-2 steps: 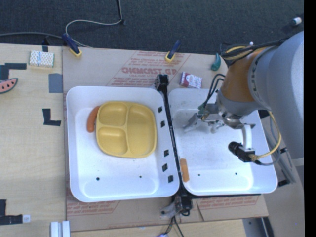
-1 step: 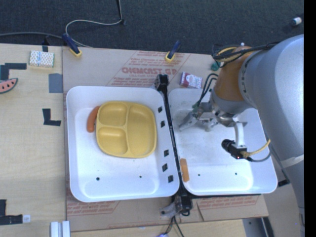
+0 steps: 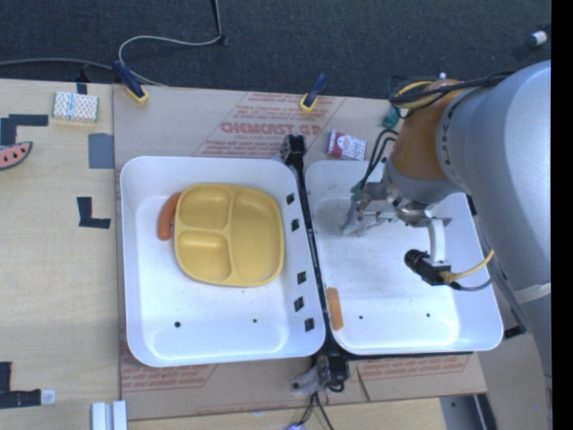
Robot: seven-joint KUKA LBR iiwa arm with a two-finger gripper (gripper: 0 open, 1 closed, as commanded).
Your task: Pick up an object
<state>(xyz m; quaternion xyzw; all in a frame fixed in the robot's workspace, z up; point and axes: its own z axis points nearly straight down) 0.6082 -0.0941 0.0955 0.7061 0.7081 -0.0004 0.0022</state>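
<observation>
A yellow divided plate (image 3: 229, 234) lies in the left bin (image 3: 215, 339), with an orange sausage-shaped piece (image 3: 166, 217) tucked against its left edge. A small orange piece (image 3: 334, 308) rests in the right bin (image 3: 421, 334), close to the divider at the front left. My gripper (image 3: 355, 219) hangs low over the upper left part of the right bin, well above and behind the small orange piece, with nothing visible in it.
A small red packet (image 3: 345, 145) lies on the cardboard behind the right bin. Yellow and blue clamps (image 3: 312, 96) hold the cardboard's back edge. A watermelon-slice toy (image 3: 13, 156) and a pale block (image 3: 75, 107) sit on the bench far left.
</observation>
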